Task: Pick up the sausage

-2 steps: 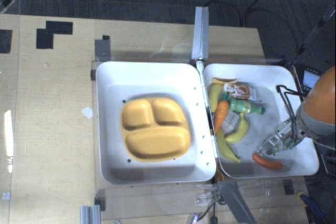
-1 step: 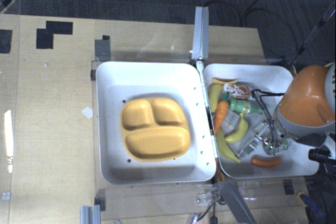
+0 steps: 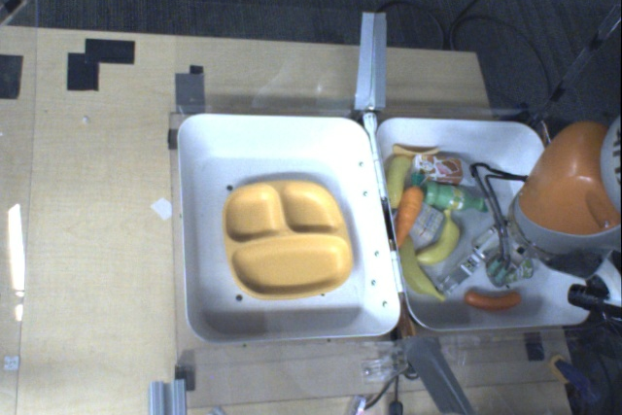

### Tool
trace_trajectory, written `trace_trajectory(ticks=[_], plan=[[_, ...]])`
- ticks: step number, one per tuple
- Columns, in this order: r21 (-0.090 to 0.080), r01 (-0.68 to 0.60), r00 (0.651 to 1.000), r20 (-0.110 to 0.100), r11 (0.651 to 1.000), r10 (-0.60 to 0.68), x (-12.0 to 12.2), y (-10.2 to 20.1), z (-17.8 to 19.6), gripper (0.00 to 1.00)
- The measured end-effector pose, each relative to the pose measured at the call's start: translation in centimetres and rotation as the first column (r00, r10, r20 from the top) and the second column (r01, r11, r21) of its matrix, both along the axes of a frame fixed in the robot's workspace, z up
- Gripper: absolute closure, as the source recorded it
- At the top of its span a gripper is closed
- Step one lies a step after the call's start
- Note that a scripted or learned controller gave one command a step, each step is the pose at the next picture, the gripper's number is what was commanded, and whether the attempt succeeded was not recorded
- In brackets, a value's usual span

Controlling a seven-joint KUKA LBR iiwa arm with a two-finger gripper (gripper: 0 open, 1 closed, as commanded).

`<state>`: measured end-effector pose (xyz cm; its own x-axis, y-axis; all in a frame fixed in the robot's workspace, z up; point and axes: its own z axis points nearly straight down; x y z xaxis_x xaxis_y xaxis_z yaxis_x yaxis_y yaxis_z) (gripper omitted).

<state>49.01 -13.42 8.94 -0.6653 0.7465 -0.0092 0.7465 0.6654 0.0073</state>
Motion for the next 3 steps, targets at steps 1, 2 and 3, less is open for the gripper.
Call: trace_trajectory(ticks=[1, 2, 3], plan=[[0.000, 0.332, 0.943, -0.017, 0.943, -0.332, 15.2, -2.7, -0.3, 0.00], [0.003, 0.348, 0.938, -0.001, 0.938, -0.348, 16.7, -3.5, 19.0, 0.00], [0.003, 0.430, 0.903, -0.006, 0.903, -0.430, 17.5, -6.4, 4.9, 0.00]])
